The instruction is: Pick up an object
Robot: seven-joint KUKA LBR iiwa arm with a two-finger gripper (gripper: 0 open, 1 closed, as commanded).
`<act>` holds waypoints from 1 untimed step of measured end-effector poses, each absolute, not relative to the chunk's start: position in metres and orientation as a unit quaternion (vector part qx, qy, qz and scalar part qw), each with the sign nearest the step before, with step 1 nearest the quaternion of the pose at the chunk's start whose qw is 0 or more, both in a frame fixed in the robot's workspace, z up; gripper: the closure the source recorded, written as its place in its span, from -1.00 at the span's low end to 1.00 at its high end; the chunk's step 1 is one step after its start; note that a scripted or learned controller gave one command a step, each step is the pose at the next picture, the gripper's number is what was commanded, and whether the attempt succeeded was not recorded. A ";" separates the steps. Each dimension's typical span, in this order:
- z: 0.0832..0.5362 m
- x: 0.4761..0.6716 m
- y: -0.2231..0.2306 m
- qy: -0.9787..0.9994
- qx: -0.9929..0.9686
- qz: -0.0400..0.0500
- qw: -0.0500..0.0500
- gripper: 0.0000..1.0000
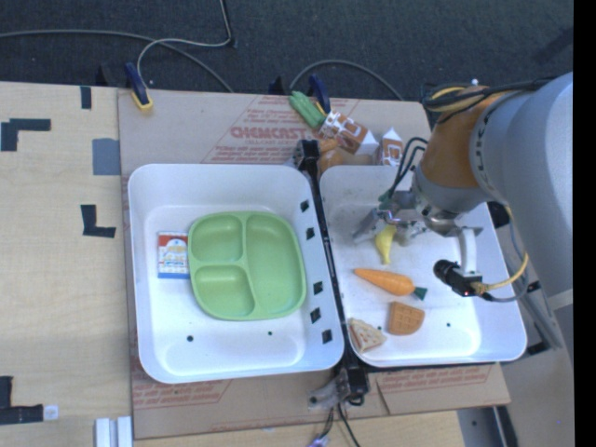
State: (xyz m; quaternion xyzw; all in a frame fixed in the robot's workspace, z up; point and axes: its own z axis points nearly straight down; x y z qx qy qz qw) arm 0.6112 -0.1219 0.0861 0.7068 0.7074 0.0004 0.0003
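gripper (389,223) low in right bin (494,343), at yellow banana (385,243), carrot (386,281) near

Around the carrot (384,281), room is tight: a banana (385,242) just above, a cracker (405,318) and a sandwich wedge (365,335) below; open floor is left rightward.

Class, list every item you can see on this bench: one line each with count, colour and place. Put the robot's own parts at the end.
shallow white bins: two, side by side on bench.
green divided plastic plate: one, left bin.
small printed card: one, white, left of plate.
yellow toy banana: one, right bin, by gripper.
orange toy carrot: one, right bin centre.
toy bread wedge: one, tan, right bin front.
brown toy cracker: one, right bin front.
gripper: one, grey, over banana.
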 end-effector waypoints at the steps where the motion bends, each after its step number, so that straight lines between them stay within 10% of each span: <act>1: 0.097 0.612 -0.123 0.707 0.707 0.001 0.003 1.00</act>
